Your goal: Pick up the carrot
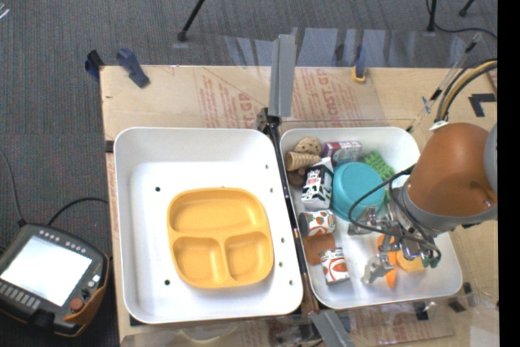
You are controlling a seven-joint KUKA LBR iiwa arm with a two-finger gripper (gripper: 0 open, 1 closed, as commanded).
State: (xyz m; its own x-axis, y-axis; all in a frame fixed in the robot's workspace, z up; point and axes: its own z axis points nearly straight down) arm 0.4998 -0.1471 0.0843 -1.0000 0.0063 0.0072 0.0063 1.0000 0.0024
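The carrot (pixel 405 261) is a small orange piece lying in the front right part of the right bin (pixel 431 144). My gripper (pixel 388 262) is lowered right over it, so the metal parts cover much of it. Orange shows on both sides of the gripper, with a tip poking out below. The grey arm with its orange band (pixel 452 166) reaches in from the right above the bin's right side.
The right bin also holds a teal bowl (pixel 353 189), a green item (pixel 379 165), a cow-patterned carton (pixel 315 187), a cone (pixel 305 154), small cans (pixel 334 266) and a brown block (pixel 318 246), all left of the gripper. A yellow divided plate (pixel 219 238) lies in the left bin (pixel 146 166).
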